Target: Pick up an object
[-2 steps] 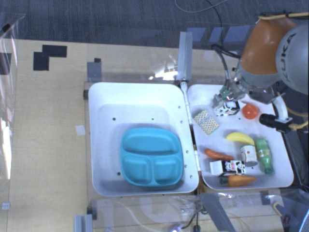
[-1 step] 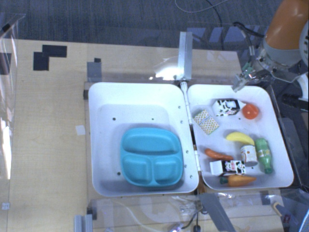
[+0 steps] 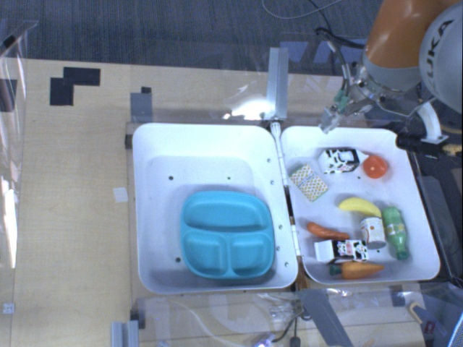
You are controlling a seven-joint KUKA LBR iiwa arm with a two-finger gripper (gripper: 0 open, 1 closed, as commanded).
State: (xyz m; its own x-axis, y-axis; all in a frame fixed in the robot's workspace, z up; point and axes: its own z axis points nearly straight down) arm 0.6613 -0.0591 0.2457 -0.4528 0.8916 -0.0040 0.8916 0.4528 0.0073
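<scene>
A grey robot arm [image 3: 434, 42] with an orange band [image 3: 405, 20] above its wrist reaches in from the upper right of the camera view, angled down and to the left, ending in a small two-finger gripper [image 3: 329, 123] whose tips point lower left.

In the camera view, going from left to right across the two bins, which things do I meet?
blue tray → checkered packet → yellow banana → green bottle
</scene>
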